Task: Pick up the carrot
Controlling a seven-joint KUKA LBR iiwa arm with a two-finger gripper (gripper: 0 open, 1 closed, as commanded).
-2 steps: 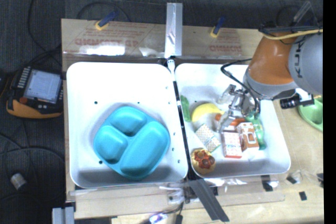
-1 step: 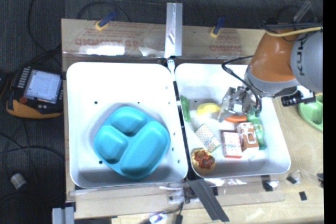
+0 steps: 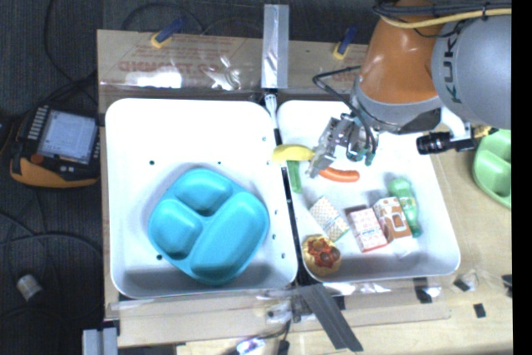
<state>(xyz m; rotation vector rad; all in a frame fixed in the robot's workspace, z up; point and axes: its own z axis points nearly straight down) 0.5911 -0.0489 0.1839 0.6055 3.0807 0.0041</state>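
Observation:
The orange carrot point(image 3: 341, 175) lies flat in the right bin point(image 3: 440, 241), near its upper middle. My gripper point(image 3: 341, 160) hangs just above it, tilted, with its fingers spread apart. One fingertip point(image 3: 317, 169) reaches down by the carrot's left end and the other sits above its right half. Nothing is held between the fingers.
A yellow banana point(image 3: 293, 152) and a green vegetable point(image 3: 294, 177) lie against the right bin's left wall. A patterned packet point(image 3: 330, 218), two small cartons point(image 3: 378, 224), a green bottle point(image 3: 405, 199) and a red-brown fruit point(image 3: 322, 253) lie below the carrot. A blue divided plate point(image 3: 208, 224) sits in the left bin.

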